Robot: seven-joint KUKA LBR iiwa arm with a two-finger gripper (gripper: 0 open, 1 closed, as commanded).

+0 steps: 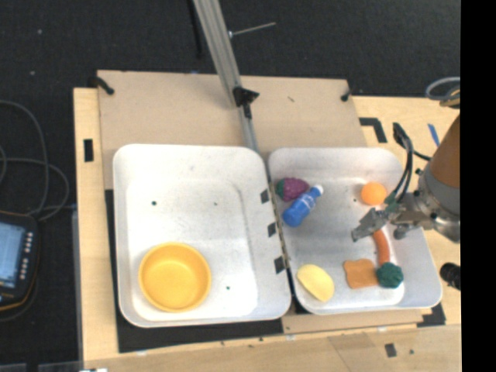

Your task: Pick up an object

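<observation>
The gripper (377, 225) is seen hovering in the right bin (333, 165), fingers spread apart, nothing gripped. An orange sausage-shaped piece (382, 246) is lying just below it, long, slim and glossy.

Smooth white plastic bins (194, 208); glossy yellow plastic bowl (175, 276) near left; matt pale wood bench (170, 111); brushed metal pole (217, 41) far

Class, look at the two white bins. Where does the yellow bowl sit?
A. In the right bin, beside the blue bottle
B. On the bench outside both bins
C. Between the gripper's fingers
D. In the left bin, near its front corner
D: the yellow bowl rests in the left bin, apart from the blue bottle in the right bin.
</observation>
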